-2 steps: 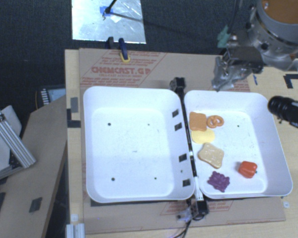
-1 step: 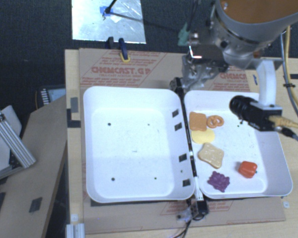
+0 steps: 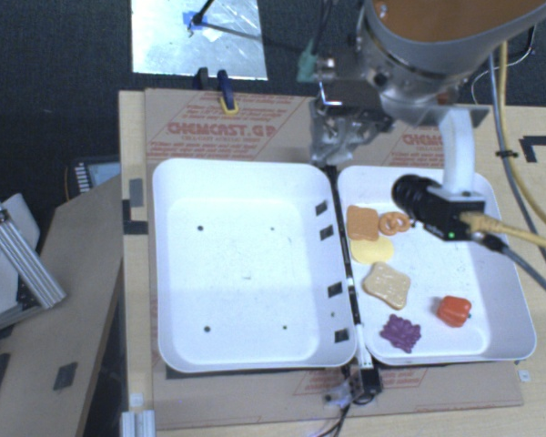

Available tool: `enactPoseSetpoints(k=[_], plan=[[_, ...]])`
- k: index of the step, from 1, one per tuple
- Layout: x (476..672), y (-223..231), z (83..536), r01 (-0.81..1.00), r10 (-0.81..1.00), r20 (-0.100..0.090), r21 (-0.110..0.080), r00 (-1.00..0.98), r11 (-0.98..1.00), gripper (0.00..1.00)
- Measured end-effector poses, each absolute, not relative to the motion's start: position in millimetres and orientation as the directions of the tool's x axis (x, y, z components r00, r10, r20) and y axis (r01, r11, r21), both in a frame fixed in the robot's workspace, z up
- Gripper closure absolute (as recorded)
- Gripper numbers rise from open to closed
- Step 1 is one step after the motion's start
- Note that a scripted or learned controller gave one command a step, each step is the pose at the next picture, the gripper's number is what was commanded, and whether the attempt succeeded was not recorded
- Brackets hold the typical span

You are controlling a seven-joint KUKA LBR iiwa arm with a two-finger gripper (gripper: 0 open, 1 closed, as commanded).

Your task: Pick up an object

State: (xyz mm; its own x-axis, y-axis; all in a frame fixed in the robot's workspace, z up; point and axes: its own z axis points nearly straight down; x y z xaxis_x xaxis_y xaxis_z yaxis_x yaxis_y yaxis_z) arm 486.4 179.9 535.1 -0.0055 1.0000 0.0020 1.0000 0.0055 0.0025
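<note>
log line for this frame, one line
arm: above bins' far edge | gripper: nothing seen held | right bin: toast, red pepper, purple grapes

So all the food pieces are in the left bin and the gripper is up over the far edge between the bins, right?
Not quite. The camera view shows the food pieces, such as the toast, red pepper and purple grapes, in the right bin, not the left bin. The gripper is indeed over the far edge between the bins.

All the pickable stuff sits in the right bin [image 3: 510, 335], lower right of the frame. Orange slab [image 3: 362, 223] and small pretzel [image 3: 394, 224] near the top, touching; pale yellow piece [image 3: 371, 250] just under the slab; toast slice [image 3: 387, 285] below that; purple grape bunch [image 3: 401, 332] lowest; red-orange pepper [image 3: 453, 309] off to the right.
</note>
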Motion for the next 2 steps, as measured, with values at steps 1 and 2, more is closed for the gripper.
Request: enactPoseSetpoints(k=[1, 2], plan=[[564.7, 236.7, 499.6, 1.000, 1.000, 0.001, 0.001, -0.007, 0.007, 1.00], [501.6, 233.8, 536.4, 1.000, 1.000, 0.002, 0.001, -0.007, 0.007, 1.00]])
